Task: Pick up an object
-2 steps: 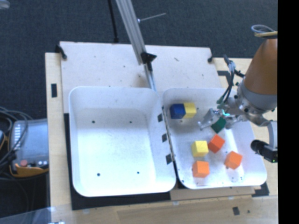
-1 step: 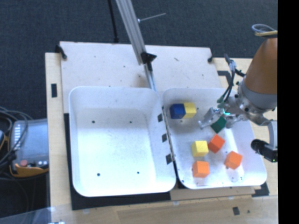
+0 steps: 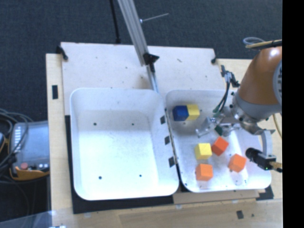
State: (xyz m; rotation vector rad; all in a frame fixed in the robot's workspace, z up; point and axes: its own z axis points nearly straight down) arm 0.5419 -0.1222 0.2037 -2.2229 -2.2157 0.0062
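Several small cubes lie in the right bin (image 3: 187,186). A blue cube (image 3: 180,112) and a yellow cube (image 3: 193,110) touch each other near the bin's back left. Further forward are another yellow cube (image 3: 203,150) and three orange cubes (image 3: 220,146) (image 3: 204,171) (image 3: 237,163). My gripper (image 3: 208,127) hangs low over the middle of this bin, between the blue-yellow pair and the front group, with no cube seen in it. The grey and orange arm (image 3: 260,87) reaches in from the right.
The left bin (image 3: 76,127) sits alongside, sharing a raised divider (image 3: 168,137) with the right one. A slanted metal rail (image 3: 135,27) rises from the bench behind the bins. Cables and a grey box (image 3: 28,146) lie off the bench at left.
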